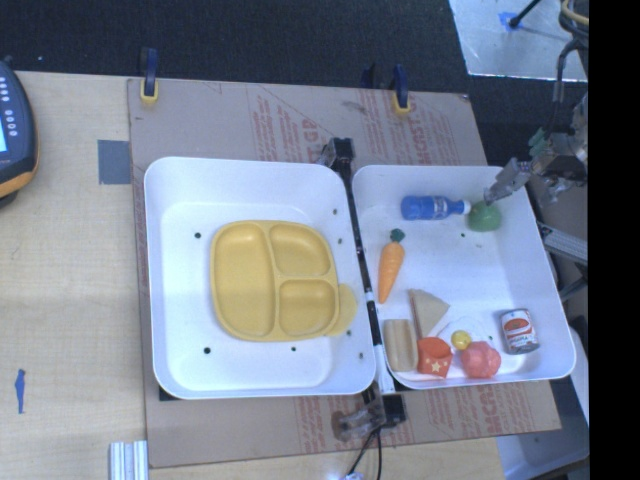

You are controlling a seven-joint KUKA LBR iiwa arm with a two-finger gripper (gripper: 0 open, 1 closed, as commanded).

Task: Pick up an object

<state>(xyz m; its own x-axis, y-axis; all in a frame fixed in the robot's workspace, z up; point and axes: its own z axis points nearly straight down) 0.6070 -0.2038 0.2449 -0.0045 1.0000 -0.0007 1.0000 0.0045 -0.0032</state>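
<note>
The right bin holds several small things. A blue bottle lies at its back, with a green round object just to the right of it. An orange carrot lies near the left wall. Along the front sit a tan block, a tan wedge, a red cube, a small yellow ball, a pink lump and a red-labelled can. My gripper reaches in at the bin's back right corner, just above and right of the green object.
The left bin holds a yellow divided plate. Both bins rest on a cardboard sheet held by clamps at the back. A handheld controller lies at the far left of the bench.
</note>
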